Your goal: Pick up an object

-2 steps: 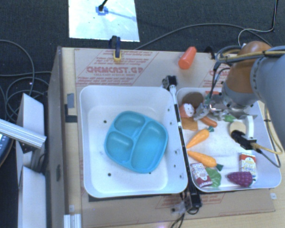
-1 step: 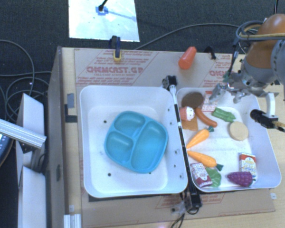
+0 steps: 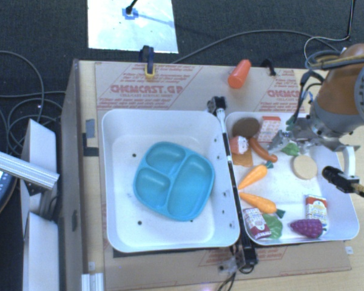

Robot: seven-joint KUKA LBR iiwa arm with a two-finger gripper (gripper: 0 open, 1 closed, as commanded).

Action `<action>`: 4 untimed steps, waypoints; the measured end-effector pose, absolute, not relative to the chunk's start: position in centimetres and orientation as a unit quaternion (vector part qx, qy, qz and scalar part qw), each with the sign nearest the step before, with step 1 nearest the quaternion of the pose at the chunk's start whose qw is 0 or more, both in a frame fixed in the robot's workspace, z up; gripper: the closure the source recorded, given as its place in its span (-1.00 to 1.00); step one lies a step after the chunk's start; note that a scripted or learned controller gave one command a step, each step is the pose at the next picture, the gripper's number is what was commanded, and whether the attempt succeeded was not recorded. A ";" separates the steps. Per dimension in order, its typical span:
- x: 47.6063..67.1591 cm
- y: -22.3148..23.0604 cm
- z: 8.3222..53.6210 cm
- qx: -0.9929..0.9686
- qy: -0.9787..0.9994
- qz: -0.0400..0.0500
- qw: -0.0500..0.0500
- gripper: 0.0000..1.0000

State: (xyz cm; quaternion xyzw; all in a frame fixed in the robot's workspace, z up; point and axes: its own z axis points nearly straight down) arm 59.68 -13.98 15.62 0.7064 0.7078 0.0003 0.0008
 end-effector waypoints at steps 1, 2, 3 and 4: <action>53.0 -11.9 10.5 0.707 0.707 0.000 -0.001 -1.00; 59.4 -14.6 13.3 0.706 0.708 0.001 0.002 -1.00; 51.5 -11.4 14.7 0.707 0.708 0.000 0.001 -1.00; 48.6 -9.1 10.7 0.707 0.707 0.000 0.000 -1.00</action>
